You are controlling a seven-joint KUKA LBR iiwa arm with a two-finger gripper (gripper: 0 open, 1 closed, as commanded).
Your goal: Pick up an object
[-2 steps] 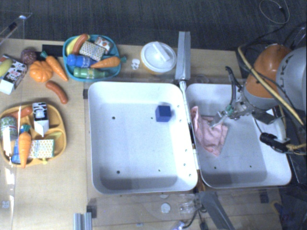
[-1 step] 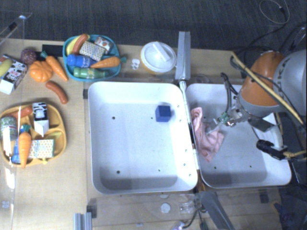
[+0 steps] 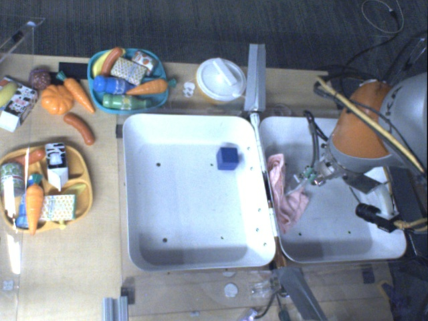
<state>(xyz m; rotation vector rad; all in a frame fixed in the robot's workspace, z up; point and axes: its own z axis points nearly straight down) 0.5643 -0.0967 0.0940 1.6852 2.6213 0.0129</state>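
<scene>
I read a small blue plastic cube (image 3: 228,157) lying alone in the left white bin (image 3: 167,246). Right of that cube, in the right white bin (image 3: 348,243), a crumpled pink cloth (image 3: 286,196) lies against the dividing wall. The gripper (image 3: 306,176) sits at the cloth's upper right edge; I cannot tell how far its fingers are spread or whether they hold anything. I judge it at the grasp; next comes closing and lifting.

The scene is evenly and fairly brightly lit from overhead. The left bin (image 3: 194,246) shows a soft grey shadow along its near wall, and the right bin (image 3: 348,249) shades likewise. The bench (image 3: 100,246) looks washed out toward the lower left. Detail is soft and grainy throughout, with mild blur at the edges.
</scene>
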